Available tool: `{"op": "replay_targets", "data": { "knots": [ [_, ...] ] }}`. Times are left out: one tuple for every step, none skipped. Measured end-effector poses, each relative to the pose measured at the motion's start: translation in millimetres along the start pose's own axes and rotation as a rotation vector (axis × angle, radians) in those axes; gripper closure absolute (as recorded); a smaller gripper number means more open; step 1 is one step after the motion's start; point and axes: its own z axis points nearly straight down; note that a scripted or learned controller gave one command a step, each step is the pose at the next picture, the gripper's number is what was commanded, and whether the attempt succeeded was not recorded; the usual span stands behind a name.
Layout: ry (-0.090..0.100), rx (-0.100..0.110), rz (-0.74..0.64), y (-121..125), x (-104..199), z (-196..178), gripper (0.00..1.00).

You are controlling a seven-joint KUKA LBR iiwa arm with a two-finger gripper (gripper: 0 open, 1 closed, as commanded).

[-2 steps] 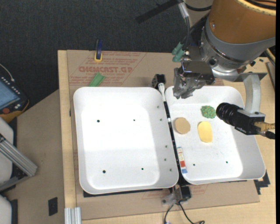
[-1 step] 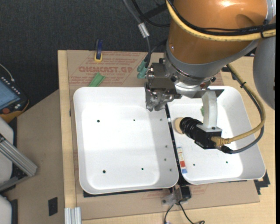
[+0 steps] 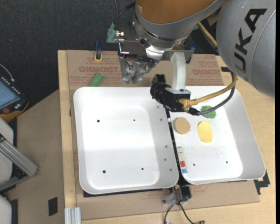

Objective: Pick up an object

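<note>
The arm's big grey shell (image 3: 251,39) with its orange band (image 3: 175,11) looms nearest the lens, filling the top right. Below it the hand (image 3: 134,73) hangs over the brown cardboard (image 3: 109,68) at the far edge of the left bin (image 3: 87,144), its grey fingertips close together with nothing between them; whether they are fully shut I cannot tell. Just right of the hand a white bracket (image 3: 178,74) drops to a black fitting (image 3: 165,95), from which a tan hose (image 3: 214,95) and a black cable curve away over the right bin (image 3: 236,153). In that bin lie three things: a round tan disc (image 3: 182,126) near the divider between the bins, a yellow oval piece (image 3: 205,131) just beside it, and a small green piece (image 3: 209,111) farther back, partly under the cable. All three lie well apart from the hand. A green strip (image 3: 96,79) lies on the cardboard left of the hand, and a blue-and-yellow clamp (image 3: 98,51) grips the cardboard's far edge. The worktop (image 3: 43,127) is tan.
</note>
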Motion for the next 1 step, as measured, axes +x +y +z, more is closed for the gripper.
{"op": "replay_targets", "data": {
  "knots": [
    [-0.010,0.021,0.008,50.6,-4.9,157.8,1.00]
  ]
}}
